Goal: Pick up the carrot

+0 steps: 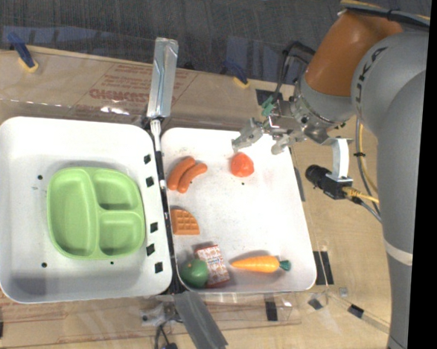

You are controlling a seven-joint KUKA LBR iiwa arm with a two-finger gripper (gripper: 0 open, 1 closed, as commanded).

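Note:
The carrot (258, 264), orange with a green stem end, lies near the front edge of the right bin (290, 212), pointing left. My gripper (264, 139) hovers over the bin's far side, well away from the carrot. Its two fingers are spread open with nothing between them. A red tomato (241, 165) sits just below and left of the fingertips.
In the right bin also lie a pair of sausages (185, 173), a waffle (184, 222), a green pepper (194, 273) and a small red packet (212, 261) next to the carrot. The left bin (16, 193) holds a green divided plate (96, 212).

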